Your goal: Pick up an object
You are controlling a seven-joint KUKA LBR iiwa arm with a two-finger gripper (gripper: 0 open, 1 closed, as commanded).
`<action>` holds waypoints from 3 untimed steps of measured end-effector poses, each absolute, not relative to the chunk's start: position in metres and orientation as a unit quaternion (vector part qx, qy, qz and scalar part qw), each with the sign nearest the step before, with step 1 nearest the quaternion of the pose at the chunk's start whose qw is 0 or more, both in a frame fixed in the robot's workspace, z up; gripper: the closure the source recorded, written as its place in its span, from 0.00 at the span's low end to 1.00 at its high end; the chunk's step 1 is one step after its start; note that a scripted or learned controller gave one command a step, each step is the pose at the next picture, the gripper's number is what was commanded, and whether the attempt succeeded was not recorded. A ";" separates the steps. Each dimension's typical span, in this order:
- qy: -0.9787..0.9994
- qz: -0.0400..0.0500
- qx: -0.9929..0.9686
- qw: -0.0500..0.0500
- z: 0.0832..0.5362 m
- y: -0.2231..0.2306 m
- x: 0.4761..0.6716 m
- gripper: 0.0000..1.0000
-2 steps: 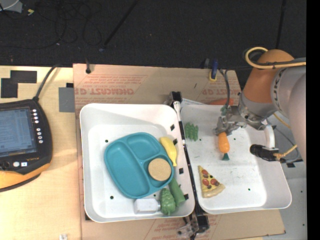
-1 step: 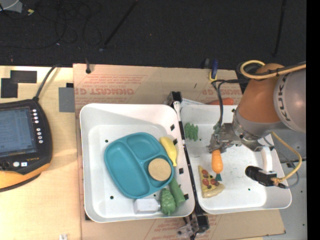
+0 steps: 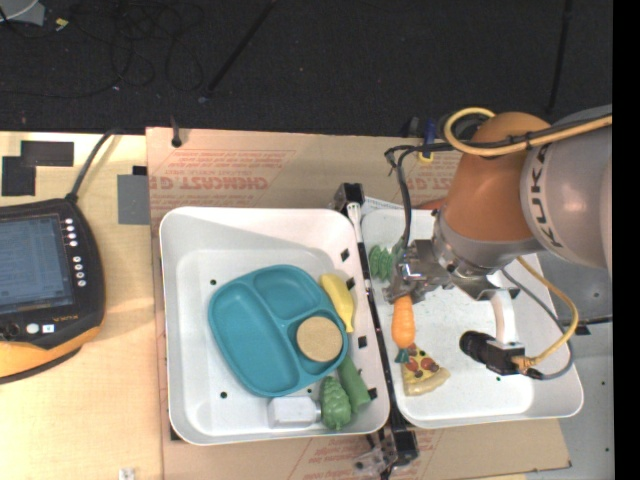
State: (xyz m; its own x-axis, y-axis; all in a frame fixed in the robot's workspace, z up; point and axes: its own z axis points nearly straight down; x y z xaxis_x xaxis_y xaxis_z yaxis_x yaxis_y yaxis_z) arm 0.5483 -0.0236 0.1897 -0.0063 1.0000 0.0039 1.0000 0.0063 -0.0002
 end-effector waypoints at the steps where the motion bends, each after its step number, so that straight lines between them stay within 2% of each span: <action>1: -0.708 0.002 -0.707 0.004 0.187 0.006 0.493 1.00; 2: -0.708 0.001 -0.707 0.002 0.187 0.031 0.494 1.00; 3: -0.706 0.002 -0.708 0.003 0.197 0.029 0.474 1.00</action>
